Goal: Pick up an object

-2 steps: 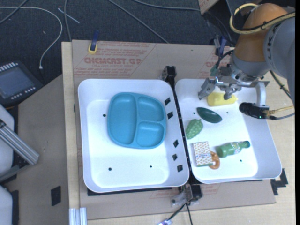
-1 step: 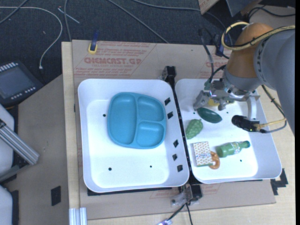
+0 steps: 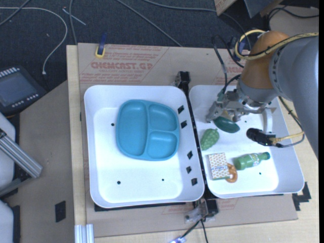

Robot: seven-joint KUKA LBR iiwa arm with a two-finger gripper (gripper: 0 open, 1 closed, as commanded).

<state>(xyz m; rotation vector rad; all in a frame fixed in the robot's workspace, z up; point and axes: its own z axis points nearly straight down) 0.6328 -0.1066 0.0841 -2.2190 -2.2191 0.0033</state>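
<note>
On the worktop (image 3: 76, 135) we saw the left bin (image 3: 96, 181) holding a blue divided plate (image 3: 148, 129), and the right bin (image 3: 291, 178) holding a green lumpy object (image 3: 209, 137), a patterned card (image 3: 218, 165) and a green bottle (image 3: 250, 160). Our tool (image 3: 223, 115) hung low over a dark teal object (image 3: 226, 125) at that bin's upper left; we could not tell how it was set. We judged a good pick needed it centred over that piece before lifting.

The one camera looks down at a slant on the bench (image 3: 152, 59). Both white bins (image 3: 96, 135) lie mid-frame, fairly near.
</note>
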